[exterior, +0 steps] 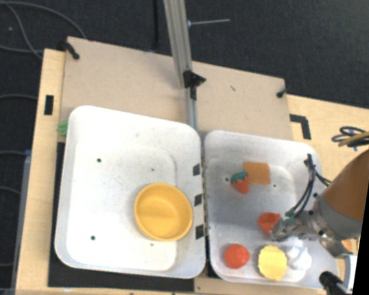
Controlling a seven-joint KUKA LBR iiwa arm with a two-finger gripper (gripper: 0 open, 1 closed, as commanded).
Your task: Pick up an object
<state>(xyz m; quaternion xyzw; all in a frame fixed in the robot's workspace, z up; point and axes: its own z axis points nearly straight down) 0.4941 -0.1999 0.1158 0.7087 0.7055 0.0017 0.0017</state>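
Down at the lower right of the frame, the grey arm with its orange-brown band [348, 190] reaches in from the right edge over the right-hand shallow white bin [239, 152]. Its wrist is angled down and to the left, and the gripper [288, 226] sits low over the bin's right part, just beside a small red rounded object [268, 222] at its left. Whether the fingers are apart or together cannot be told, since they blur into dark cabling and grey metal, and nothing can be seen held between them.

Five loose things lie in the right bin. That red piece by the gripper is one. A red round ball-like object [236, 256] rests near the bin's lower edge, with a yellow scalloped disc-like object [272, 263] just to its right. Higher up, toward the bin's middle, lie a small red and green toy [239, 181] and an orange flat rectangular block [257, 172], close together; whether they touch is unclear. A pale whitish patch [299, 257] beside the yellow disc, under the wrist, is too washed out to identify.

One yellow round bowl [163, 211] stands upright in the left-hand shallow white bin [103, 137], toward its lower right.

Both bins sit side by side on the tan wooden counter [146, 82]. The arm's upper part is cut off by the frame's right side.
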